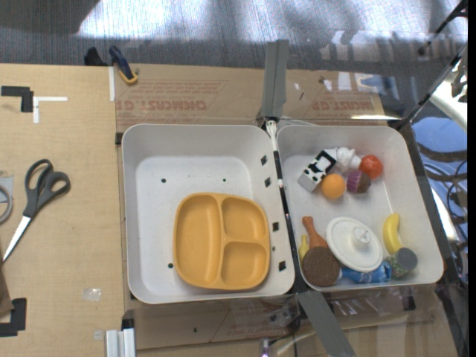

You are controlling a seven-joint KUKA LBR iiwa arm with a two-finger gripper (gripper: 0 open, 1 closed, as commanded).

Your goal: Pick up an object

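Observation:
The right bin (416, 199) holds several small objects. A black-and-white block (318, 169), a white figure (346, 155), a red ball (371, 166), an orange ball (333, 186) and a dark purple piece (358, 183) cluster at its far side. Nearer the front lie a yellow banana (391, 233), a white round lid with a knob (355, 242), a brown drumstick-shaped toy (318, 260), a blue piece (368, 275) and a grey disc (405, 259). The left bin (149, 169) holds a yellow divided plate (222, 241).
Scissors (37, 188) lie on the bench to the left of the bins. A blue-handled clamp (123, 64) sits at the back left on the cardboard. Cables and dark frame parts (454, 192) run along the right side.

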